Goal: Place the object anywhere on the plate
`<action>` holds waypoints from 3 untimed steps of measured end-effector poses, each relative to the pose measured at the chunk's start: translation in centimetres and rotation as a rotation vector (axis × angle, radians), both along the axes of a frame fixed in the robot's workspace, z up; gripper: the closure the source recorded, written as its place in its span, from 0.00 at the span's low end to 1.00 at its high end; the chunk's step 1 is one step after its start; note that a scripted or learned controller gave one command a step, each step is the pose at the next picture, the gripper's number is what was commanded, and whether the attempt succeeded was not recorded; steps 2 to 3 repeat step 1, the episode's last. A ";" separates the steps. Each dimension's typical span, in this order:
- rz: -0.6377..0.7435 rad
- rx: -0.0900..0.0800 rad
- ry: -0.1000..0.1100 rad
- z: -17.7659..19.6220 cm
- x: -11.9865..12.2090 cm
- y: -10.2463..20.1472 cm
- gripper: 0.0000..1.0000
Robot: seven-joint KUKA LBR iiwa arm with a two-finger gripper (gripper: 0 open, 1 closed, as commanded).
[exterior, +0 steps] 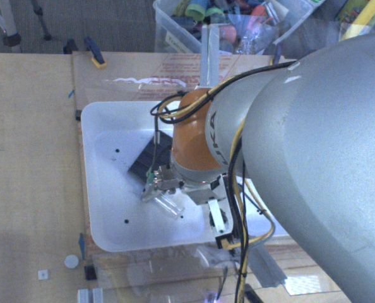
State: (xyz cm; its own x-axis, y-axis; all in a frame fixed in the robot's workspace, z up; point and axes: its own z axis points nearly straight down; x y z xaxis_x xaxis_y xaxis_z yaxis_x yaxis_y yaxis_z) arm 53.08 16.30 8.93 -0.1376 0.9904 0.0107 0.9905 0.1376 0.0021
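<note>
The arm (288, 137) reaches low into the bin (105, 188). Its gripper (157, 188) hangs by a dark flat thing (146, 160) — maybe the object, maybe the plate. I cannot tell if it is gripping anything. The job looks not done yet.

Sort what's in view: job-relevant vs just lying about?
Job:
- gripper, low inside the white bin
- dark flat object on the bin floor, partly under the arm; cannot tell if it is the plate

Lying about:
- clear tub of colourful toys
- blue-and-yellow clamp
- small round cap
</note>
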 end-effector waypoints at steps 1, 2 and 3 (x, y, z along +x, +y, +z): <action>-0.002 -0.002 0.006 0.9 -0.1 -0.2 1.00; -0.002 -0.002 0.006 0.9 -0.1 -0.2 1.00; -0.002 -0.002 0.006 0.9 -0.1 -0.2 1.00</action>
